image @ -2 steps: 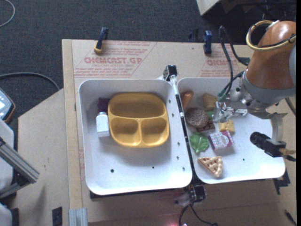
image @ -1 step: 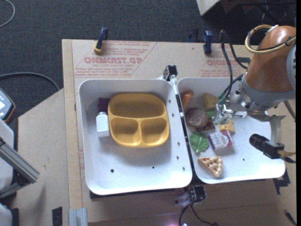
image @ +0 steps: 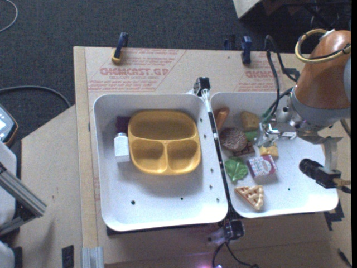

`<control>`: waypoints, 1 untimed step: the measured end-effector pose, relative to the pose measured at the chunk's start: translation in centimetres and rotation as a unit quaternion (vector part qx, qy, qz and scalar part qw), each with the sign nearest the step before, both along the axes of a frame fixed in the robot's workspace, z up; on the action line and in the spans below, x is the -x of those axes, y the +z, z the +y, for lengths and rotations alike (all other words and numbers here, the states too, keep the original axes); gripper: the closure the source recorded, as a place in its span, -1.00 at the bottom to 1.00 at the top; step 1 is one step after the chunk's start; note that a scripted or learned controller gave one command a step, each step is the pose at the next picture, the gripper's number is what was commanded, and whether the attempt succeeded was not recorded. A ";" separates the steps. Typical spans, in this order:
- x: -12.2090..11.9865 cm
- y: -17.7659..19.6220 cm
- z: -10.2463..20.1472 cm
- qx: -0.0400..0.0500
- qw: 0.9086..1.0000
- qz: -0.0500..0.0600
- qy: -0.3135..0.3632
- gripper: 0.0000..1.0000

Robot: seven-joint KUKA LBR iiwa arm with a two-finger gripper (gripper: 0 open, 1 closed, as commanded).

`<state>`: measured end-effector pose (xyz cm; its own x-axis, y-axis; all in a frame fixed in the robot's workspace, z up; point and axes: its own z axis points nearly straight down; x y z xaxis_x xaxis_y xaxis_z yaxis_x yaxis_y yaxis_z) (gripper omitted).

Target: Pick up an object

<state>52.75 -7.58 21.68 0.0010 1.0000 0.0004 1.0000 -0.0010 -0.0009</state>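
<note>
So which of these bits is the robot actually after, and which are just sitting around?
Part of the job (right bin, near the end effector):
- brown patty
- green leaf
- waffle wedge
- small red-and-white packet
- yellow block

Just lying about (left bin):
- yellow divided plate
- small white bottle

Glossy yellow plastic tray (image: 163, 142), smooth white plastic bins (image: 106, 166), matt cardboard bench sheet (image: 139, 71), dark carpet (image: 50, 21)

From my console the feed is soft and slightly grainy; even overhead light brightens the white bins (image: 111, 205), leaving faint shadows and dim floor (image: 56, 15).
</note>
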 end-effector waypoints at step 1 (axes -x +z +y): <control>0.0 0.1 1.4 0.000 1.000 0.000 0.002 1.00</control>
